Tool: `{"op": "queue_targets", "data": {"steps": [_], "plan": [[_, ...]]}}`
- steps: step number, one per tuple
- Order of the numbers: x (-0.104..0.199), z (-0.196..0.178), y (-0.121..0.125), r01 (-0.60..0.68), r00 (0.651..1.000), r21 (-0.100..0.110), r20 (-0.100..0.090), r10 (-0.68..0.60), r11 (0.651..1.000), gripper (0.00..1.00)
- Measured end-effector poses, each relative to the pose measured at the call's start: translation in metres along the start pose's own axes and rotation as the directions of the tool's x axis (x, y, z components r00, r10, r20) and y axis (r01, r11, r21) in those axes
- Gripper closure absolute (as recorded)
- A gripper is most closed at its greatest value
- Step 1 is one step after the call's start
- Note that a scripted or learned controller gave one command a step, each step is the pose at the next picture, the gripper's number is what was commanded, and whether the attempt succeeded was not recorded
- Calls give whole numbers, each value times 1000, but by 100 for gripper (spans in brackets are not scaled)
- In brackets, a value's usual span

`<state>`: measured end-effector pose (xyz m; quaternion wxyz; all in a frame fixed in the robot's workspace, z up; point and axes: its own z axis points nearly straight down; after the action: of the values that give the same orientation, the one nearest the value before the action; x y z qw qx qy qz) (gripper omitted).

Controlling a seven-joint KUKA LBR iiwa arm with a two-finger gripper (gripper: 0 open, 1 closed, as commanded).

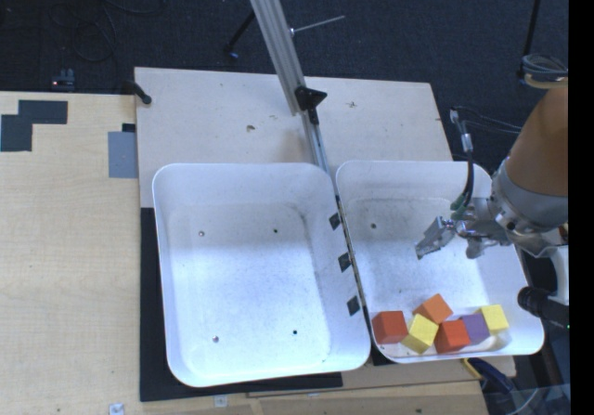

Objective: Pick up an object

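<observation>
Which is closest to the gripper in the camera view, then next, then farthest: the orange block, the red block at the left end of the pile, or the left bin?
From the gripper, over the right bin:
1. Orange block, top of the pile, just below it.
2. Red block, left end of the pile.
3. Left bin, across the divider.

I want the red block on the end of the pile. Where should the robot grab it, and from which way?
Probably from straight above, gripping the red block across its near and far faces. Its left side faces bare bin floor, but a yellow block presses against its right, so pinching left-to-right looks cramped. The gripper hangs above the right bin, further back.
</observation>
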<state>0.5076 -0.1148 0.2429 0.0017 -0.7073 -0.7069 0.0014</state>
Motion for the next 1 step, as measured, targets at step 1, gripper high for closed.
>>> {"op": "queue_targets", "data": {"steps": [1], "plan": [[6,-57,-21,1,1000,-7,1,-1,1000,0]]}}
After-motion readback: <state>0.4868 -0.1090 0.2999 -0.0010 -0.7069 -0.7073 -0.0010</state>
